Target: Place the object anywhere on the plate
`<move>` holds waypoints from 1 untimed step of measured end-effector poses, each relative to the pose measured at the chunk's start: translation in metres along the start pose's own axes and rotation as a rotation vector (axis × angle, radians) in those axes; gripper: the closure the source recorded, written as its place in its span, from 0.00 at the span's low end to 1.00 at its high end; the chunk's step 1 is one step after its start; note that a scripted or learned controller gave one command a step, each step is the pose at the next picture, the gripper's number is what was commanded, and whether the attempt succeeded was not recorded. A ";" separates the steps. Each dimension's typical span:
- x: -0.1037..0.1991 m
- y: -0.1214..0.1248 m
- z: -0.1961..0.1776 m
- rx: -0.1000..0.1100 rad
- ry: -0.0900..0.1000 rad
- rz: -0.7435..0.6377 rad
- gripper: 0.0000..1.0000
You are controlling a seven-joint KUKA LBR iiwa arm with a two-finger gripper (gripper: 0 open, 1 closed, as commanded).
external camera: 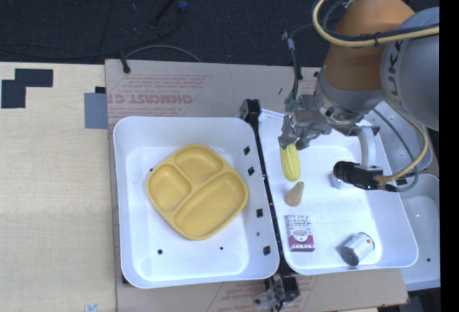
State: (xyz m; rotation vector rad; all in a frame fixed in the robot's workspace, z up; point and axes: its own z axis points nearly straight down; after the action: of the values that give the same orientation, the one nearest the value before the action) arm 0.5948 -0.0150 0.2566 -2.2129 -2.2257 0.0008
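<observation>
Right bin, by its inner wall: corn cob is seen lying lengthwise, its upper end directly under the gripper; it is taken to be the task's object.
Grip state: cannot be told; the cob's top end is met by the gripper, but whether it is clasped is not shown.
Plate: yellow, three compartments, lying bare in the left bin, well apart from the cob across both bin walls.
Step in hand: judged to be the pick of the cob; placing is not yet begun.
Done well: the cob should be clamped across its narrow width, nearer its middle than its tip, so that it is not swung or dropped. It should be lifted clear of both walls before being carried left. The largest compartment is advised as target, and release is best made low.
Neighbours: tan cone just beside the cob's lower end, to be left undisturbed; small carton and grey can further down the bin.
Writing: red print on the cardboard under the bins, upside down, partly read as "CHEMC", not reliably. The carton's label is pink and red, too small to be read.
</observation>
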 end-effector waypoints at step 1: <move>0.051 0.001 0.018 0.004 -0.001 0.001 1.00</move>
State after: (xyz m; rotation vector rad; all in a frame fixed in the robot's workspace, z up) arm 0.5951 0.0362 0.2382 -2.2126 -2.2229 0.0057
